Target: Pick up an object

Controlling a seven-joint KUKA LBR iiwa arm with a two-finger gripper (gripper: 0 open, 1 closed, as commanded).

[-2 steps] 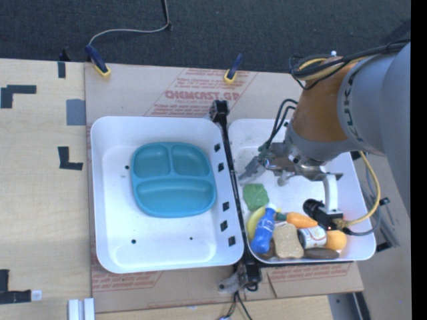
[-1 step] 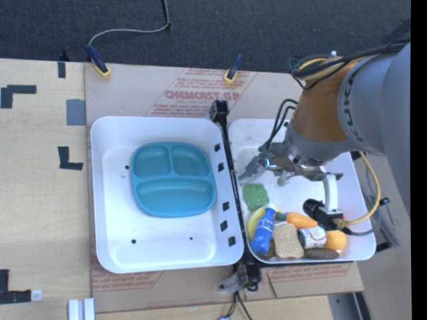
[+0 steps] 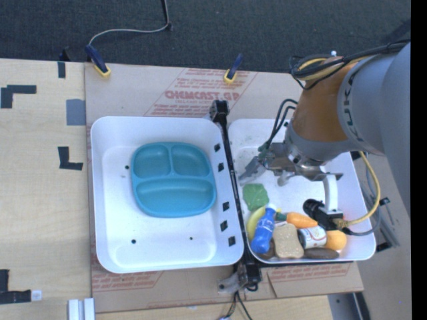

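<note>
Right now my pincer [image 3: 257,167] hangs over the right bin [image 3: 360,179], just beyond the green piece [image 3: 255,195]; whether it is spread, I cannot tell.

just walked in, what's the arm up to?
The arm is reaching into the right bin, its gripper low over the bin's upper left part, above a green item. Nothing is visibly held. The toy food pile, including a blue bottle and a bread slice, sits along the bin's near edge. The left bin holds a blue divided plate.
</note>
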